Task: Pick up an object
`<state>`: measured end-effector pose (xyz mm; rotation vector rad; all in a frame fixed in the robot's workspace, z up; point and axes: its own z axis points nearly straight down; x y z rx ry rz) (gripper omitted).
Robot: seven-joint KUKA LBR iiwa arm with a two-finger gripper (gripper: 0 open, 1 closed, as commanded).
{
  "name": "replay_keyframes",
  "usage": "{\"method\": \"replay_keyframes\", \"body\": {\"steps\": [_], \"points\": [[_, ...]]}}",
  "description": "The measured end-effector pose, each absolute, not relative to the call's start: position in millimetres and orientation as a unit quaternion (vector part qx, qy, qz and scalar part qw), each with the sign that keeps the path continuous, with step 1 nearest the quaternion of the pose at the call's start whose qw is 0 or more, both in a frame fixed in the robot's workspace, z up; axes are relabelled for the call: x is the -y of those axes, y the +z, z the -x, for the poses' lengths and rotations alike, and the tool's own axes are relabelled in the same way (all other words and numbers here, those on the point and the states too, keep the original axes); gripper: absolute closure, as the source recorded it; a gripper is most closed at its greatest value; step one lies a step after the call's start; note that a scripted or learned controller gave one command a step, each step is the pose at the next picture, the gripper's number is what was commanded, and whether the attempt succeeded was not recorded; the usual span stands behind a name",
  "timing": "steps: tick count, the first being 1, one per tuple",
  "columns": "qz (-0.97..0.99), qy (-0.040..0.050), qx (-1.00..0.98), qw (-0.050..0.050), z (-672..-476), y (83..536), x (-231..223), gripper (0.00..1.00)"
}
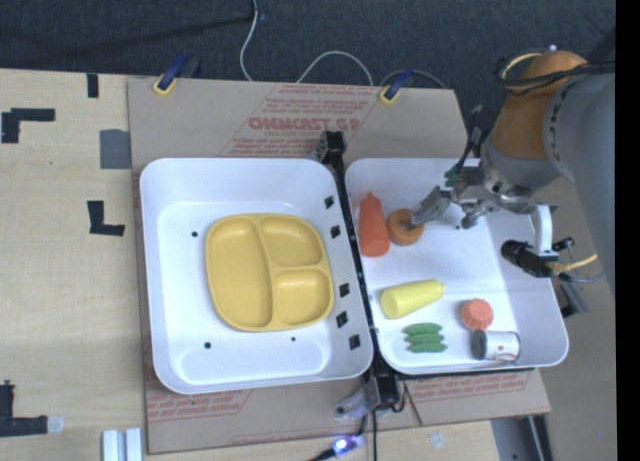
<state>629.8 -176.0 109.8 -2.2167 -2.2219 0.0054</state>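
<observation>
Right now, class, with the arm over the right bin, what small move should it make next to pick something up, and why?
Probably a short drop with the claw onto the round brown piece. The claw tip sits right beside that piece in the right bin, closer to it than to the orange bottle-shaped toy or the yellow corn. Nothing shows between the fingers yet.

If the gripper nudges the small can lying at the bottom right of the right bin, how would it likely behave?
The can lies on its side, so a push across its length would probably roll it. It looks stiff and smooth, so fingers may slip. The bin wall close by should stop it.
</observation>
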Motion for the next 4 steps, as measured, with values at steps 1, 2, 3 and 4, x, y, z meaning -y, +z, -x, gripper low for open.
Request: {"method": "replay_keyframes", "body": {"steps": [1,2,3,4], "points": [[0.706,0.0009,0.708,0.001,-630.6,122,175,1.0],[0.706,-0.001,0.708,-0.002,-634.2,185,173,1.0],[0.707,-0.0006,0.708,-0.001,-634.9,226,172,1.0],[0.706,0.0005,0.709,0.001,-610.5,222,121,1.0]]}}
